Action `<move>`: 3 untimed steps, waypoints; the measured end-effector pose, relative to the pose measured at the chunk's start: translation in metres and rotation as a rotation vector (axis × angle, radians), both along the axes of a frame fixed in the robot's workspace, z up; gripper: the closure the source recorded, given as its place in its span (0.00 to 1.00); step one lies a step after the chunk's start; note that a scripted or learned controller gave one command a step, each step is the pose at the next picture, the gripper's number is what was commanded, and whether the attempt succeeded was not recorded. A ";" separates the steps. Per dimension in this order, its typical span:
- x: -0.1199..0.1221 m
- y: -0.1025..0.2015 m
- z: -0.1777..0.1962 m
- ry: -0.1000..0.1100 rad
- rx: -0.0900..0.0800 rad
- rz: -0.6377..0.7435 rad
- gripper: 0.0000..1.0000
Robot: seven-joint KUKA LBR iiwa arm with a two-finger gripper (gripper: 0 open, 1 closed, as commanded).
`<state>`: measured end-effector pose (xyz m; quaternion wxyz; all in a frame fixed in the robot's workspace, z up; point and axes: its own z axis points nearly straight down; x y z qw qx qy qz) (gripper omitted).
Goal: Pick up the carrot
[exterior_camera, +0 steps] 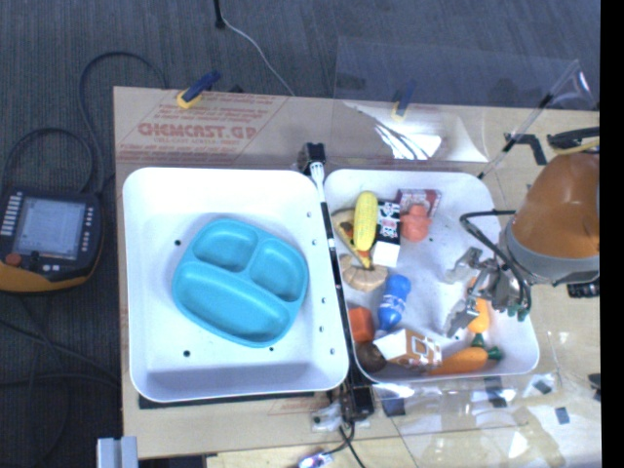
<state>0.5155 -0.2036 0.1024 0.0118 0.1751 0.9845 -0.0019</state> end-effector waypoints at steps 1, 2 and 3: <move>-0.005 0.003 -0.011 0.006 0.009 -0.195 0.00; -0.002 0.003 0.001 -0.003 0.006 -0.193 1.00; -0.030 0.050 0.052 0.019 0.013 -0.429 1.00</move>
